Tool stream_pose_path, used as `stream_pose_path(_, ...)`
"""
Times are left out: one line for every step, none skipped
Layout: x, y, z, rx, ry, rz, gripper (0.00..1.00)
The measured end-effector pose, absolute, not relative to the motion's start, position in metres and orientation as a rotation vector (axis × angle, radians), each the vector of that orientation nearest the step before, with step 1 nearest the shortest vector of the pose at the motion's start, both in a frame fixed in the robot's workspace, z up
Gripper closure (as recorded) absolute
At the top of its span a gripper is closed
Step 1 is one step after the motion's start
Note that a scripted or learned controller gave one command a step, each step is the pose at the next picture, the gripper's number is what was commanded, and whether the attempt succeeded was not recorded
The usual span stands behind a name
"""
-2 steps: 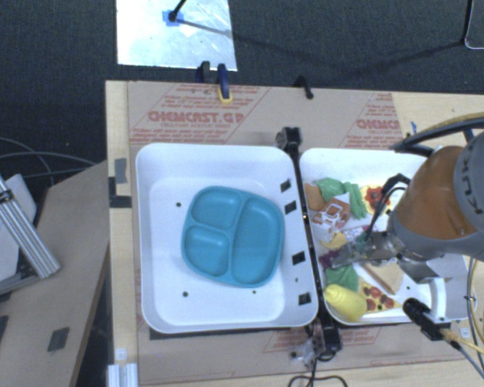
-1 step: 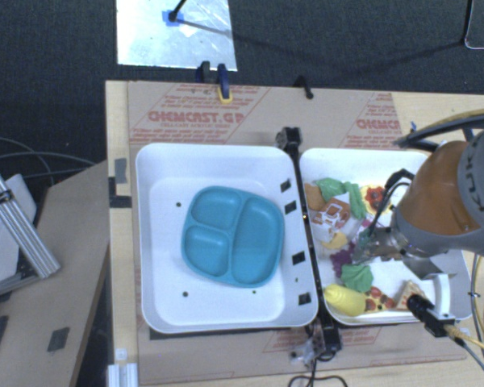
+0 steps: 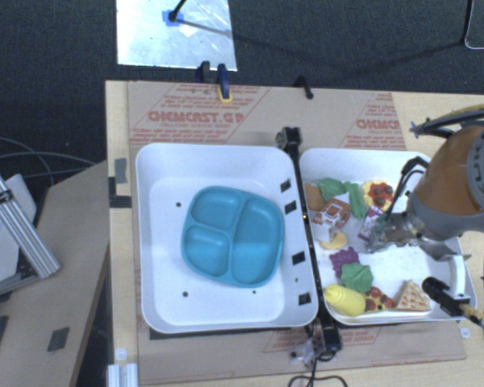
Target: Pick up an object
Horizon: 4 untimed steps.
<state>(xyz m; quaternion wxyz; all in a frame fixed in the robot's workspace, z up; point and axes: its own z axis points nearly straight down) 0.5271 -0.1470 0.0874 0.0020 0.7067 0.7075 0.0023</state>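
Observation:
My gripper is low in the right bin, near its middle, with the grey and orange arm coming in from the right. Its tip hangs among toy foods. A red and yellow round piece and a green piece lie just behind it. To its left are a white and red box and a purple piece. I see nothing lifted from the bin floor.
The left bin holds a blue divided plate. Along the right bin's front lie a yellow lemon, a green leafy piece and a pizza slice. A green leaf sits at the back left.

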Motion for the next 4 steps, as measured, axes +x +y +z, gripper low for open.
stream_pose_path(0.487,-0.089,0.084,2.216,2.231,0.002,1.00)
stream_pose_path(0.487,-0.082,0.084,2.216,2.226,0.001,1.00)
stream_pose_path(0.540,-0.150,0.085,2.217,2.214,0.002,1.00)
stream_pose_path(0.489,-0.085,0.239,2.203,2.225,0.019,1.00)
